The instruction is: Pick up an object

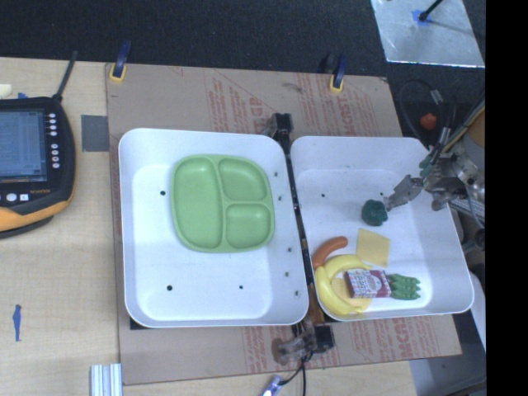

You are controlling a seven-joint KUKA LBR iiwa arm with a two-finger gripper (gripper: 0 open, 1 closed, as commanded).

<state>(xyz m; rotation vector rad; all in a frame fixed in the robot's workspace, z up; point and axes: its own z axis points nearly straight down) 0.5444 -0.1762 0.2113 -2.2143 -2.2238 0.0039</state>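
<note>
A: What sits at the far left of the bench?

B: A handheld control pendant (31,163) with a dark screen and an orange underside, lying on the wooden surface. Just right of it begins a brown cardboard sheet (206,97) held by two blue-and-yellow clamps (120,61) along its far edge.

A: And the left bin?

B: The left bin (148,287) carries a pale green divided plate (222,202) with three compartments, lying flat toward the bin's far half.

A: Moving right?

B: The right bin (330,159) touches the left one along a shared edge. The things to pick lie here. A small dark green lump (374,213) sits near the middle. Toward the near side, an orange sausage-like piece (331,248) lies beside a yellow banana (334,287), and a yellow cheese-like slice (373,247) lies just beyond the banana. A small red-and-white packet (367,284) rests against the banana, with a green bumpy vegetable piece (404,286) touching its right side.

A: And the arm?

B: The gripper (400,195) reaches in over the bin's right side, its tip just beside the dark green lump, up and to the right of it. Nothing shows between its fingers; I cannot tell how far apart they stand
</note>
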